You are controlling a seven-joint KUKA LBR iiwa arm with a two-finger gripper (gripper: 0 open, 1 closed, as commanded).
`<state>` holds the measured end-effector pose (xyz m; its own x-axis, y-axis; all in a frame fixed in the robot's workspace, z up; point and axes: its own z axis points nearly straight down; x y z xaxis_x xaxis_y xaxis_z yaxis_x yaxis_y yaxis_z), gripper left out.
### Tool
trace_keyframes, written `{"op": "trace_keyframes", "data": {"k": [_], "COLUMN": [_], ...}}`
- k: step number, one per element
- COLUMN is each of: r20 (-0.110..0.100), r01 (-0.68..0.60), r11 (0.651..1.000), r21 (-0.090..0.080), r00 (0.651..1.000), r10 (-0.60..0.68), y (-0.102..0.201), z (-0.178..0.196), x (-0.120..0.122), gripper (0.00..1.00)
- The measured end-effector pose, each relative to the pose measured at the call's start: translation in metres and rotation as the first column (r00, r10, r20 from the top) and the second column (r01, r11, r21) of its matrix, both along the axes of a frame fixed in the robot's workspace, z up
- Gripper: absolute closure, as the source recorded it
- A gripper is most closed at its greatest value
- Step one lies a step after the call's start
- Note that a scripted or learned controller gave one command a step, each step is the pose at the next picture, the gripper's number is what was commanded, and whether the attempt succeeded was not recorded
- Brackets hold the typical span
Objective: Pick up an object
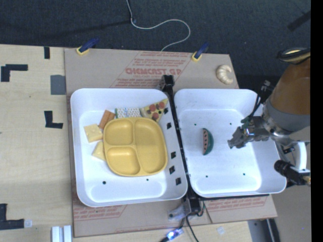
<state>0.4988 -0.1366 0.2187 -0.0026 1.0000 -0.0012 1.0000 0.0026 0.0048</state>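
I see the watermelon slice (206,141) lying flat near the middle of the right bin (222,186), clear of the walls. To its right, the gripper (236,142) hangs over the same bin, apart from the slice, with nothing between it and the toy; I cannot tell how wide it stands from this angle. The grey arm (290,110) with its orange band enters from the right. In the left bin (91,193) sits a yellow divided plate (135,146), with small flat food pieces (93,133) tucked along its upper and left edges. Both bins rest on a cardboard sheet (151,67) on the table (30,150).
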Motion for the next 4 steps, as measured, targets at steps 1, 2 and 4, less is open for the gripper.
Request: {"op": "trace_keyframes", "data": {"k": [1, 2, 4], "r20": [-0.006, -0.006, -0.005], "r01": [0.001, -0.004, -0.004], "r11": [1.000, 1.000, 1.000], "r21": [0.002, 0.003, 0.003], "r00": [1.000, 1.000, 1.000], "r10": [-0.001, 0.004, 0.004], "y": [0.001, 0.049, 0.134], "z": [0.006, 0.010, 0.017], "x": [0.000, 0.023, 0.079], "gripper": [1.00, 1.00, 1.00]}}
